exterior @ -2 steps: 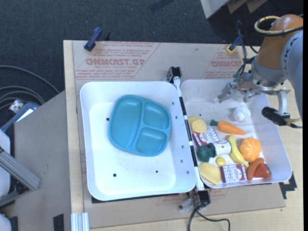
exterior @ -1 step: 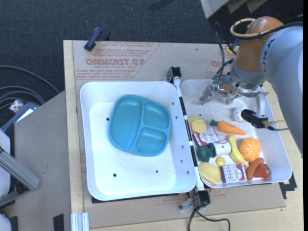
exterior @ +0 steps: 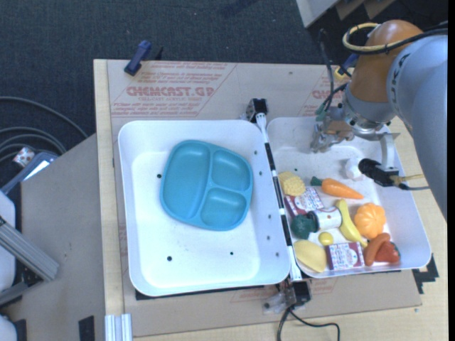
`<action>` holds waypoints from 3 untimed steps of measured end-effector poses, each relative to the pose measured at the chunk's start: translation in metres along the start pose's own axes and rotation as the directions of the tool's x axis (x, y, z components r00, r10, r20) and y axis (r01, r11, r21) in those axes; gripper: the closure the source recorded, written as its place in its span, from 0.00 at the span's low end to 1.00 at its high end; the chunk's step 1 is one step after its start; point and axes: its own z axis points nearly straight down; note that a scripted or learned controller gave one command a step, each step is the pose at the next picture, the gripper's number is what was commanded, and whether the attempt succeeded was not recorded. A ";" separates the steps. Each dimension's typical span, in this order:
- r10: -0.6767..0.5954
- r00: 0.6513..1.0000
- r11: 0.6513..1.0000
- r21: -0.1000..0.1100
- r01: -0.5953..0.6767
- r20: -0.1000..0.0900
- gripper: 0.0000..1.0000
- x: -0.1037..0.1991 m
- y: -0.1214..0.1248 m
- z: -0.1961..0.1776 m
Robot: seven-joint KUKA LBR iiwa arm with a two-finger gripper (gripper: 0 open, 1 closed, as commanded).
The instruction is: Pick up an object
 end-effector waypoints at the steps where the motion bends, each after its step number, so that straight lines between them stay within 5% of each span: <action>1: 0.000 1.000 1.000 0.000 0.000 0.000 0.00 0.000 0.000 0.000; 2: 0.001 1.000 1.000 0.001 -0.001 0.000 0.00 0.034 -0.001 0.011; 3: 0.001 1.000 1.000 0.000 -0.001 0.000 1.00 0.034 0.000 0.000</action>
